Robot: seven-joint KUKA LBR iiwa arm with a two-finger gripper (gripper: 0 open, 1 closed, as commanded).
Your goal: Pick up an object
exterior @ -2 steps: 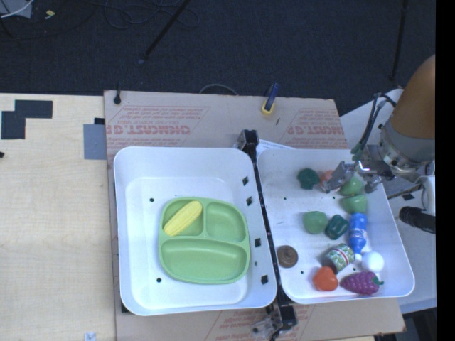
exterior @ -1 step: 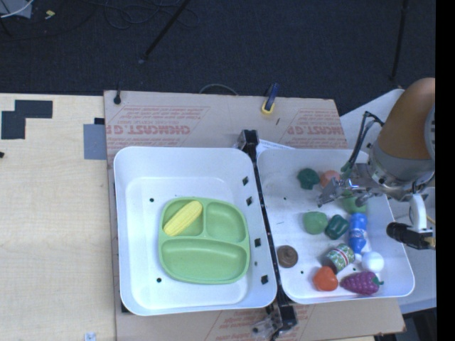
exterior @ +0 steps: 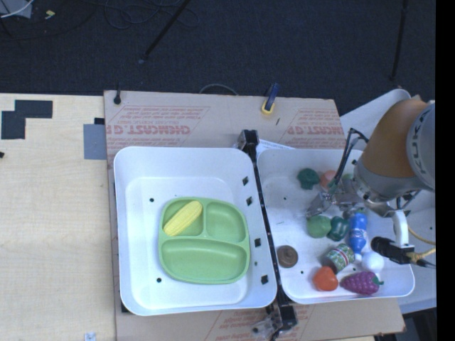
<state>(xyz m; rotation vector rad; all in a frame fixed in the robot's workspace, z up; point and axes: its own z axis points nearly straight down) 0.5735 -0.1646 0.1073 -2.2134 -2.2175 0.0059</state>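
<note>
Worktop with cardboard and two bins

The pale wooden worktop [exterior: 50, 219] carries a printed cardboard sheet [exterior: 213, 123]. On the sheet sit two shallow white bins side by side, touching: the left bin [exterior: 135, 190] and the right bin [exterior: 284, 172]. A blue-and-yellow clamp [exterior: 269, 99] grips the sheet's far edge.

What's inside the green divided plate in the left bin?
One yellow corn cob lies in the upper-left compartment of the green plate. Nothing else shows in its other compartments. Whatever is under the corn is covered.
</note>
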